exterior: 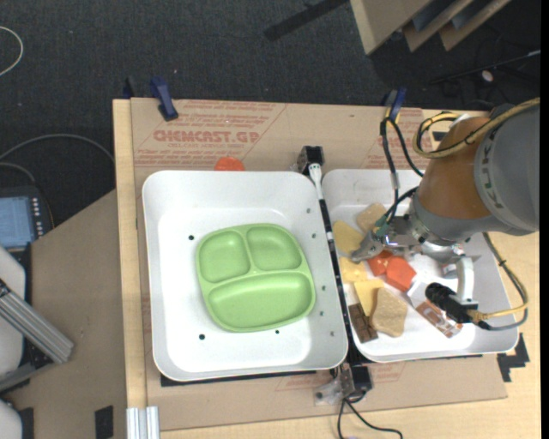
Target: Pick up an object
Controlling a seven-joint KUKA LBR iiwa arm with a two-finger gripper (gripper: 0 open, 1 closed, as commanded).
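Far left: dark carpeted floor [69, 77] is seen around the bench, with a thin white cable looped at the far-left corner. A blue-lit screen [15, 221] is seen at the left edge, and a grey metal rail [34, 330] lies slantwise below it.

Bench: a brown cardboard sheet [206, 129] printed with red lettering is laid over the top. It is pinned at the far edge by a blue clamp [163, 99] on the left and a second blue clamp [394, 101] on the right. A small orange piece [228, 164] is seen just beyond the far rim of the left bin.

Left bin [163, 283]: a green three-compartment plate [255, 276] is set in its middle, flat.

Between the bins: a black strip [330, 249] runs along the seam, with a black clip [310, 158] at its far end.

Right bin [489, 339]: a cluster of objects is packed in its left half, namely tan flat pieces [346, 236], an orange-red block [396, 273], a toast-like slab [390, 315] and a dark brown bar [361, 324].

Right: the arm [480, 171] is reached in over the right bin, trailing black and yellow cables. The gripper [379, 243] is lowered among the tan pieces, touching or just above them. Whether its hand is released or clenched cannot be told; nothing is seen lifted.

Far right: pale wooden furniture [412, 21] stands beyond the bench.
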